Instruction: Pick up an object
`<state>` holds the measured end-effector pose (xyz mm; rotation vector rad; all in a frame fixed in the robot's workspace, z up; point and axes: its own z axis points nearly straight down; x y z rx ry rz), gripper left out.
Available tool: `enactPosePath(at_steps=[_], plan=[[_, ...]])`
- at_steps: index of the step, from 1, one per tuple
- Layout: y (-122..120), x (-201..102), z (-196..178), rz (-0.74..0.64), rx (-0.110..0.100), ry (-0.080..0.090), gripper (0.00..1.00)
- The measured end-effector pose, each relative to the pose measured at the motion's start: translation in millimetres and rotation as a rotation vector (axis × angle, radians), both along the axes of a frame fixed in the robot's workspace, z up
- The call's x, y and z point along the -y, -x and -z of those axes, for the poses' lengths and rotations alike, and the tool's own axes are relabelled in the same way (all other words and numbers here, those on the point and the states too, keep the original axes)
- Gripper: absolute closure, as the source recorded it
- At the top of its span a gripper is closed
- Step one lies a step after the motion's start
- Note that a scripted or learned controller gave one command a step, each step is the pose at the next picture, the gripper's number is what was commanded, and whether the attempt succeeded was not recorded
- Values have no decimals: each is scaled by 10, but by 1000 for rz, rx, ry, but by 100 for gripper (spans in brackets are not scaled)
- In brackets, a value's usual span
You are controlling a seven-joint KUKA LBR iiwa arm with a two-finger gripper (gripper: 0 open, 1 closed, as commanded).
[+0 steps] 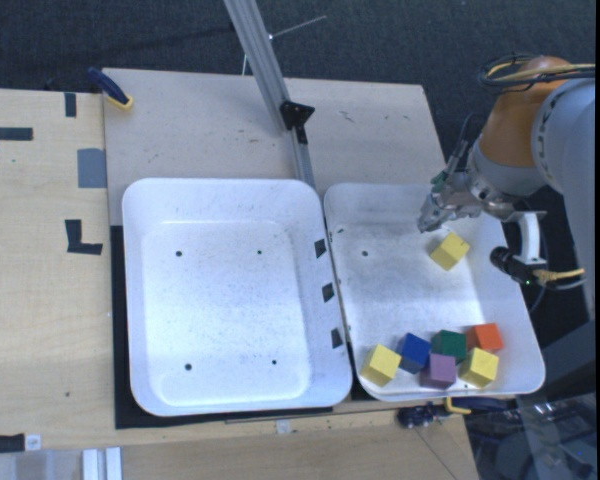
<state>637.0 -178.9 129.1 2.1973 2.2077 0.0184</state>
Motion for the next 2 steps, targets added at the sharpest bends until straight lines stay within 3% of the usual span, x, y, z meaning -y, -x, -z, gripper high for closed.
enactPosePath(at_steps=[1,2], plan=[[12,-92,-478,2,-24,-10,100],[4,-97,-774,3,-25,-10,100]])
